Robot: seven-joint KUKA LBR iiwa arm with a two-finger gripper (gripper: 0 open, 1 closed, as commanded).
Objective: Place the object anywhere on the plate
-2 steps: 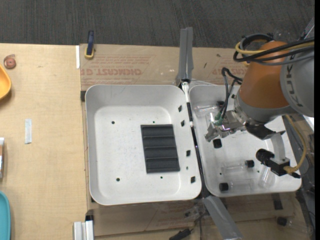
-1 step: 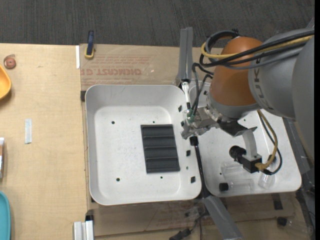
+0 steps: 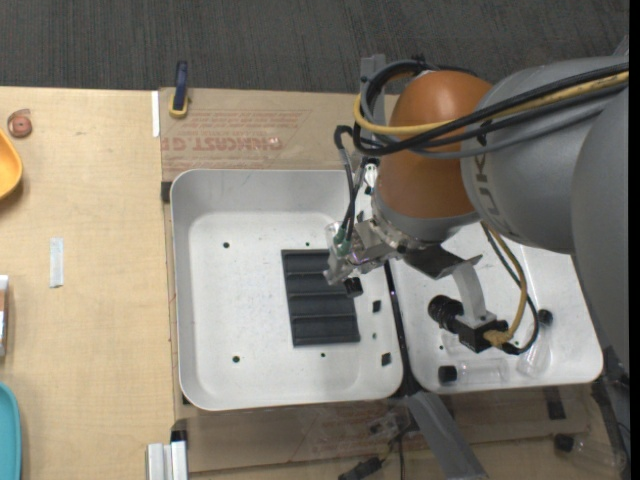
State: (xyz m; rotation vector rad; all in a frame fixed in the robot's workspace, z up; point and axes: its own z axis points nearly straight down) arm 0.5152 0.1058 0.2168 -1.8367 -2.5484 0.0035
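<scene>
Two shallow white plastic bins, the left bin point(image 3: 200, 268) and the right bin point(image 3: 565, 308), sit side by side on a pale wooden bench point(image 3: 90, 318). Both are smooth, with rounded corners. A sheet of brown printed cardboard point(image 3: 240, 133) lies flat behind the left bin.

A black ribbed rectangular slab point(image 3: 320, 310) lies flat on the floor of the left bin, in its right half. Its surface is matt and cut by grooves that run across its width. Its long axis runs from the far wall toward the near wall, with the near end skewed slightly to the right.

The grey arm point(image 3: 560, 158), with its glossy orange band point(image 3: 430, 148), reaches in from the right. The pincer point(image 3: 347, 263) stands at the slab's far right corner. Contact cannot be confirmed, and I cannot tell how far the pincer is open or whether it holds anything.
</scene>
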